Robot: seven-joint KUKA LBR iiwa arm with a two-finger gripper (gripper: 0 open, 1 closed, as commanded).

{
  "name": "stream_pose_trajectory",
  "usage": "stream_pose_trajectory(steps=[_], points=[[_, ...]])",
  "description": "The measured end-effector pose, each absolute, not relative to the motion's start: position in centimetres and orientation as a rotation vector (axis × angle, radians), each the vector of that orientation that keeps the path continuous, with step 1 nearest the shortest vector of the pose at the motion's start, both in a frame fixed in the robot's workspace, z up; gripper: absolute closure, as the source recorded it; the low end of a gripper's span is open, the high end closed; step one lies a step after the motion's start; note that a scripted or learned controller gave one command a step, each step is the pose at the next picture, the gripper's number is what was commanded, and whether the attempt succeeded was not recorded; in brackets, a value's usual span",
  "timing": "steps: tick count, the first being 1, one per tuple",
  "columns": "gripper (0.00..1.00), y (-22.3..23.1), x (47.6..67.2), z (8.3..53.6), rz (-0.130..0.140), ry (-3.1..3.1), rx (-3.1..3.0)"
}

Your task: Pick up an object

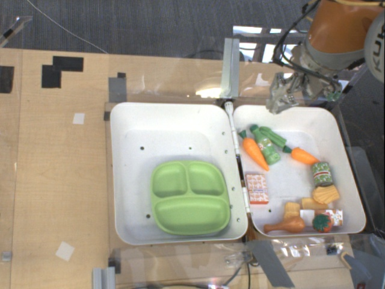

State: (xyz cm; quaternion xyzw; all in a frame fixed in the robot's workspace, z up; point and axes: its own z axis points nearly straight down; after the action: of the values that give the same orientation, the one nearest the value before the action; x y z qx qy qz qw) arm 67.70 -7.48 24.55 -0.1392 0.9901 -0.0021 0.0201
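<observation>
My gripper point(287, 98) hangs over the back rim of the right bin point(337, 125), behind the toys and apart from them. Nothing shows in it. In that bin lie an orange carrot point(254, 153), green vegetables point(268, 141) beside it, and a second small carrot point(303, 156). Further forward are a red and white box point(257, 188), a small striped can point(322, 174), a yellow waffle piece point(325, 194), tan bread pieces point(293, 209), a brown gourd point(285, 225) and a red and green packet point(325, 220).
The left bin point(132, 131) holds a green divided plate point(190, 198) towards its front. A metal post point(231, 65) stands behind the seam between the two bins. Cables point(289, 35) loop from the arm above the right bin's back edge.
</observation>
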Motion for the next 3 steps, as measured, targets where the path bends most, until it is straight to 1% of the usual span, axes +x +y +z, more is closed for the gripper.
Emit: stream_pose_trajectory(steps=[1, 3], points=[[1.00, -11.9, 67.1, 29.7, -0.008, 3.046, -0.709], [1.00, -11.5, 67.5, 32.5, -0.014, 3.022, -0.707]])
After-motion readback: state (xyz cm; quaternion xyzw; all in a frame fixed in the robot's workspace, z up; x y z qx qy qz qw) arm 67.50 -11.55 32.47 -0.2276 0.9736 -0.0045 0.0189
